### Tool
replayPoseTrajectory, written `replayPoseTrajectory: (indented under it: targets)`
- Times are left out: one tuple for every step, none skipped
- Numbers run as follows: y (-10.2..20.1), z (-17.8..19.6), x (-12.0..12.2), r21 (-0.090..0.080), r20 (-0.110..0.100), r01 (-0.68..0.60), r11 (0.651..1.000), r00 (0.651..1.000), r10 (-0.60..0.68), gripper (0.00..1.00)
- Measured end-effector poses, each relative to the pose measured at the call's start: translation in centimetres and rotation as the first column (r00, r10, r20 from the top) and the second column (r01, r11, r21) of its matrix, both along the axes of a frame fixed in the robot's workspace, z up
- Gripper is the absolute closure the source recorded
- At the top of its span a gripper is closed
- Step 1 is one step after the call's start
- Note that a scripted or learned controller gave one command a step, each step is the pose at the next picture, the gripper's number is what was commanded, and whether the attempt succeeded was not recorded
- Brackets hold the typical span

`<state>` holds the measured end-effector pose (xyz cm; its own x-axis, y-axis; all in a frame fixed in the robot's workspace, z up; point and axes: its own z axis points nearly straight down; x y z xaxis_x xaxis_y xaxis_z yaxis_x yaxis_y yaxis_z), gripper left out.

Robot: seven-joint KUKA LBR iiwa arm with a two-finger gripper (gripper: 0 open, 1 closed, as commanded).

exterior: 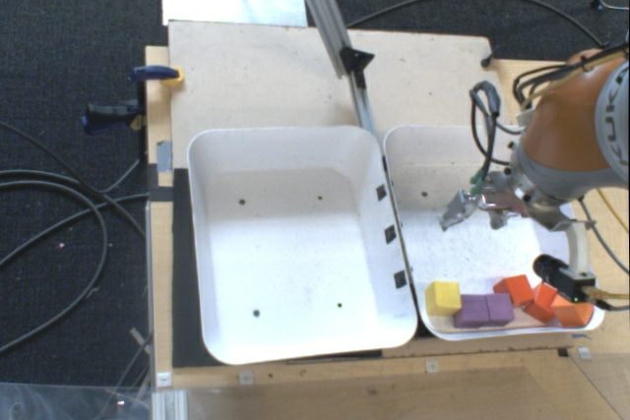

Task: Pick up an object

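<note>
Camera view: two white bins are being shown side by side. The right bin [433, 152] is being occupied along its near edge by a yellow block [443, 297], a purple block [482, 310] and orange blocks [536, 298]. The gripper [471, 210] is being held above the bin floor, nothing being gripped; how far it is being opened cannot be told. The blocks are lying toward the near edge from it, the yellow one nearest.

Orange-banded grey arm [576, 128], black cables [484, 118]
</note>
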<state>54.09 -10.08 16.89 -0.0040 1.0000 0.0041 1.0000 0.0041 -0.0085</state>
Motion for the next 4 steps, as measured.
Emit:
replayPoseTrajectory:
  targets:
    - [-0.9, 3.8, -1.4, -0.005, 0.014, 0.003, 1.000, 1.000, -0.003, 0.00]
    - [-8.5, 14.7, 0.6, -0.010, 0.020, 0.007, 1.000, 1.000, -0.007, 0.00]
    - [-6.9, 13.8, 6.3, -0.005, 0.014, -0.004, 1.000, 1.000, 0.004, 0.00]
    - [-6.8, 17.6, 8.1, -0.006, 0.016, -0.003, 1.000, 1.000, 0.004, 0.00]
